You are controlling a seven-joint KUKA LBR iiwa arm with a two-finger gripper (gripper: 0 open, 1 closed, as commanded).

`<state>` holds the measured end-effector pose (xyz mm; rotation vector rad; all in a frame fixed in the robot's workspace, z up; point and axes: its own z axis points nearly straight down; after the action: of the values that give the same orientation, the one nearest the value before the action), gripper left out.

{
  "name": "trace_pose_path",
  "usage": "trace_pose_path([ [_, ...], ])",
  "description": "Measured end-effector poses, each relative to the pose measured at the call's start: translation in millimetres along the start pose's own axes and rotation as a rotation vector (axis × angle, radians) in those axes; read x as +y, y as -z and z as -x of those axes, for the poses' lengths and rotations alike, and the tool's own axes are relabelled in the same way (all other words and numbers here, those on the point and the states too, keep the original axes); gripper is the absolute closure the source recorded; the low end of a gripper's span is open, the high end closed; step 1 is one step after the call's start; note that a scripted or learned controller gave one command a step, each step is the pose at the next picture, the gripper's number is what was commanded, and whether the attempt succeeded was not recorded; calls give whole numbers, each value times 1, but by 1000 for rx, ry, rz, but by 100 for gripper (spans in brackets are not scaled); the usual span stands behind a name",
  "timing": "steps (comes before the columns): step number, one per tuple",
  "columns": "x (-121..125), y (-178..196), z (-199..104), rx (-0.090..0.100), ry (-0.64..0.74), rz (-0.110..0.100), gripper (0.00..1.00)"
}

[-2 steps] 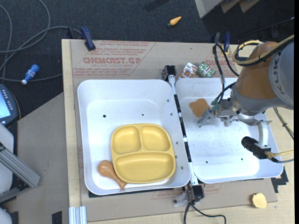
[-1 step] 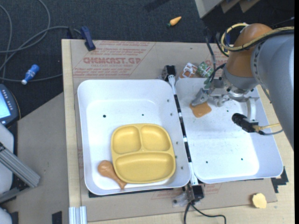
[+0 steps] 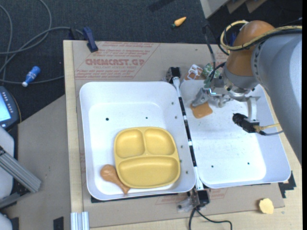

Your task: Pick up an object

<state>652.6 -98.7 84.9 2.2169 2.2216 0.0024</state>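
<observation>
A flat brown piece like a slice of toast (image 3: 203, 110) lies in the right bin (image 3: 230, 162), near its back left corner. My gripper (image 3: 207, 98) hangs directly over the piece's far edge, low in the bin and close to the divider between the bins. Whether it touches the piece is unclear. In the left bin (image 3: 96, 104) sits a yellow divided plate (image 3: 146, 156), with a tan drumstick-shaped toy (image 3: 113, 175) against the plate's front left edge.
A small colourful item (image 3: 194, 72) lies just behind the right bin's back rim. A yellow lump (image 3: 265, 205) rests on the bench at the front right. A blue clamp (image 3: 89, 39) grips the board's back left edge.
</observation>
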Motion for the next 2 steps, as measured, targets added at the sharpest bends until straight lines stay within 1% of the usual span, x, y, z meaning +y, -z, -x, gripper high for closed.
trace_pose_path([
  [1, 15, 0, -8, 0, 0, 0, 0],
  [2, -3, 0, 3, 1, -3, -6, 0],
])
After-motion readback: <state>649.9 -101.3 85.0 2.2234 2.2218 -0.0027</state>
